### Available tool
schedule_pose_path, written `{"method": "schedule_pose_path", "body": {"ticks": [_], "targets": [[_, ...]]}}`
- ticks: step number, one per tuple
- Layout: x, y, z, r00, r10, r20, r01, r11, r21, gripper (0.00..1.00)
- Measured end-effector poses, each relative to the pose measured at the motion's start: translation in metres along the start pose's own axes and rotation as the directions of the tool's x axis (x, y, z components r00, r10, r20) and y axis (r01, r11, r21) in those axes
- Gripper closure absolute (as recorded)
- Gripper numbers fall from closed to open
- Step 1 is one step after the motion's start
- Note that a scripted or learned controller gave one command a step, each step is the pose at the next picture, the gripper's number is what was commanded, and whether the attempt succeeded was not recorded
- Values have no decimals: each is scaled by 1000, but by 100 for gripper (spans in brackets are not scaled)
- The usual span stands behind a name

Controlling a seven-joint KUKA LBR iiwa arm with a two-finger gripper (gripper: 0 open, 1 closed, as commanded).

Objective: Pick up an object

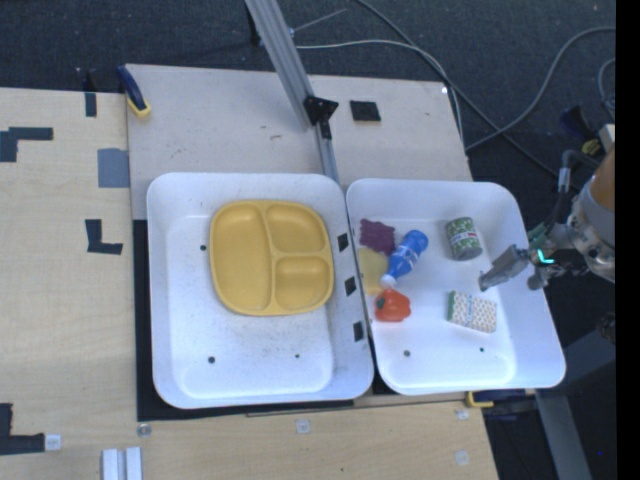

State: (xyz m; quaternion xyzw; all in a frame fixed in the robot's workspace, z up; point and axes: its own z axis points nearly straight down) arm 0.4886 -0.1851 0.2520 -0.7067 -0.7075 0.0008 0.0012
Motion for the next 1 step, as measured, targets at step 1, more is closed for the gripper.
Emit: {"method": "schedule_pose_path", "body": {"ticks": [1], "targets": [[0,0,0,1000,0,0,0,1000,-1,0]]}}
